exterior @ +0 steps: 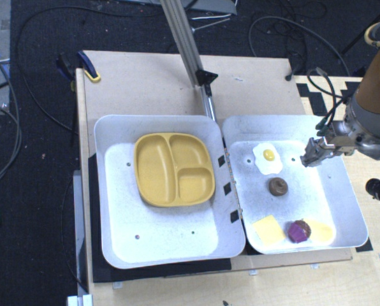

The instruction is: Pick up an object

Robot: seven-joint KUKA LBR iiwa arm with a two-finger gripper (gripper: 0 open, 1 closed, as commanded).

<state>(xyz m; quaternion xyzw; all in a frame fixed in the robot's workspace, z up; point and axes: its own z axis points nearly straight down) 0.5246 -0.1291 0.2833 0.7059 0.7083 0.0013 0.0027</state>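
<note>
Egg [267, 159], doughnut [278, 186], cheese [268, 229] and purple toy [298, 231] lie loose and apart in the right bin [349, 196], each with room around it for a grab. The divided yellow plate [175, 169] sits in the left bin [116, 190]. The arm reaches in from the right, its gripper [312, 155] low by the bin's far right side, near the egg, nothing visibly held; whether the jaws are spread, I cannot tell.
</note>
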